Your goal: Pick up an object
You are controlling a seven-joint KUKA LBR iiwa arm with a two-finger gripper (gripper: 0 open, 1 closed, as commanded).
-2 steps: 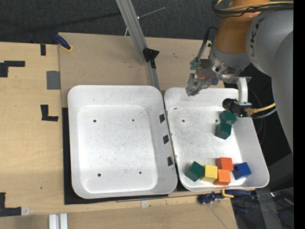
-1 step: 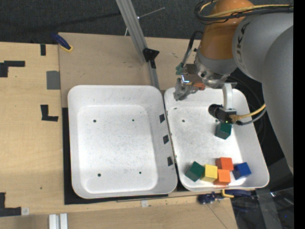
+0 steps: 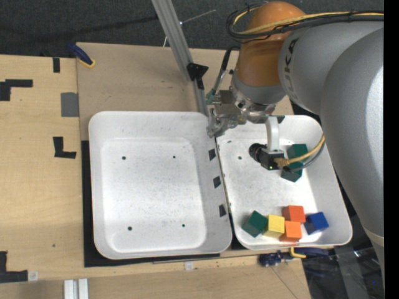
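- A green block (image 3: 254, 223), a yellow block (image 3: 275, 223), two orange blocks (image 3: 293, 214) and a blue block (image 3: 317, 222) crowd together at the near edge of the right bin (image 3: 246, 185).
- Two dark green blocks (image 3: 298, 151) sit farther back in the same bin, near its right wall.
- The hand (image 3: 216, 124) hangs at the far rim where the right bin meets the left bin (image 3: 149, 179), well apart from the blocks; whether it is open or closed cannot be told.
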